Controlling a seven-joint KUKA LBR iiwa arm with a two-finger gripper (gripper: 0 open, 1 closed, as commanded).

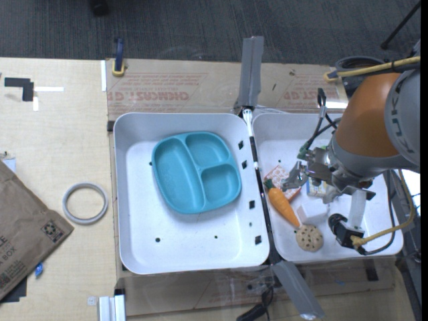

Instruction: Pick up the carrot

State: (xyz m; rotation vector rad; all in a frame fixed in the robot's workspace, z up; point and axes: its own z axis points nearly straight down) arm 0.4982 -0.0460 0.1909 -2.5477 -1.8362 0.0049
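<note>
A: What is hidden or hard to read in the right bin (391, 246)?

B: The arm (374, 119), entering from the right of the frame, covers the bin's upper right part. The claw (299, 174) sits at centre right, just above the carrot; whether it is wide or narrow cannot be told, since its metal parts merge with the clutter below. A small package (275, 176) with red print lies partly under it, and a white item (319, 187) beside the wrist is too obscured to identify.

A: Where is the carrot (283, 206)?

B: On the floor of the right bin, near its left wall, lying at a slant with its green end toward the upper left. Nothing is seen gripping it. A round speckled cookie (309, 237) touches or nearly touches its lower right tip.

A: And around it?

B: The left bin (134, 246) holds a blue divided plate (196, 171). On the table (53, 132), at the left, lie a grey ring (85, 202) and a brown cardboard box (23, 236), cut off by the frame edge.
</note>
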